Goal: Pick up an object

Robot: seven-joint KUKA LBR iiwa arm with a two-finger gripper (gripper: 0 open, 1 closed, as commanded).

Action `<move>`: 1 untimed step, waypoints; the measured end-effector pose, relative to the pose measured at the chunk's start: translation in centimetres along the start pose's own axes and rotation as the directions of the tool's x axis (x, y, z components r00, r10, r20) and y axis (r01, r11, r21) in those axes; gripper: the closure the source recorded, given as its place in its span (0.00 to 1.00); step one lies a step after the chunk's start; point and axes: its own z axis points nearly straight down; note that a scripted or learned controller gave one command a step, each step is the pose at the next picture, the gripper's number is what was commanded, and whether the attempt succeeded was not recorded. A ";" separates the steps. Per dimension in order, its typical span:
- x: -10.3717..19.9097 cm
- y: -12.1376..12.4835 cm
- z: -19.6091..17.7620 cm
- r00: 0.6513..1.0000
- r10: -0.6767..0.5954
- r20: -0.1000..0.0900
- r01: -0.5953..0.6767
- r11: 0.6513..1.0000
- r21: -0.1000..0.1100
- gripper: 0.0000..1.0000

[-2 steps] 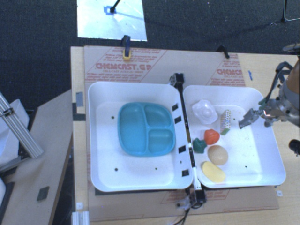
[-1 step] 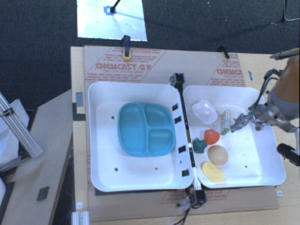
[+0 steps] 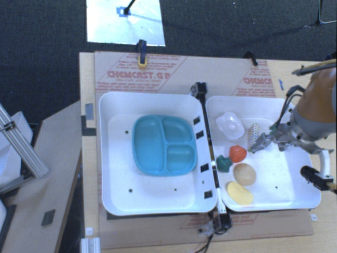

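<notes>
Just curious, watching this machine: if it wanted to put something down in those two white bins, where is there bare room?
Bare floor rings the blue tray in the left bin. In the right bin, the lower right is open, below the gripper. Crowded: its left side, with clear cup, red ball, green piece, tan egg, yellow lemon.

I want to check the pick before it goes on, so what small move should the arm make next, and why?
Probably a short shift toward the red object, then down. The pincer sits in the right bin, just beside that red piece and with nothing seen between its tips. The clear object and the tan one lie farther off, so the red one looks the nearest target.
</notes>
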 end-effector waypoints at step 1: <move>-0.1 0.1 -1.3 1.000 0.000 0.002 0.000 1.000 -0.005 1.00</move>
